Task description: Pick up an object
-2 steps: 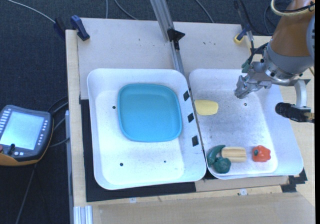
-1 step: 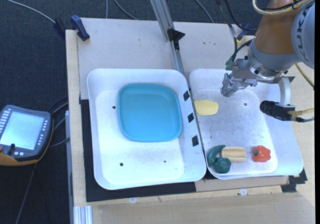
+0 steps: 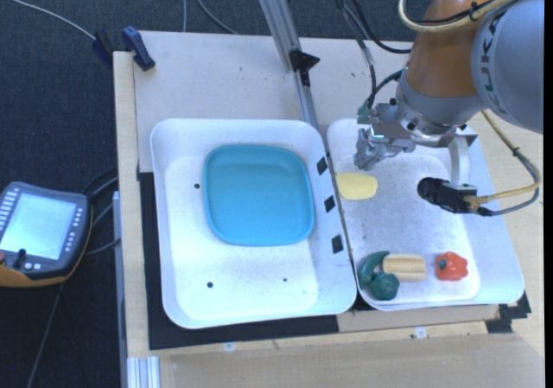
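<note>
My gripper (image 3: pixel 366 159) hangs over the back left of the right bin (image 3: pixel 484 231), just above and behind a pale yellow object (image 3: pixel 357 186) that lies near the bin's left wall. Nothing shows between its fingers. Along the bin's front edge lie a dark green object (image 3: pixel 378 277), a tan block (image 3: pixel 404 267) and a red object (image 3: pixel 450 266). They sit well in front of the gripper.
The left bin (image 3: pixel 173 205) holds a blue square plate (image 3: pixel 259 194). A metal pole (image 3: pixel 281 15) slants up from between the bins. A black cable piece (image 3: pixel 445 194) hangs off the arm over the right bin. A teach pendant (image 3: pixel 39 231) lies far left.
</note>
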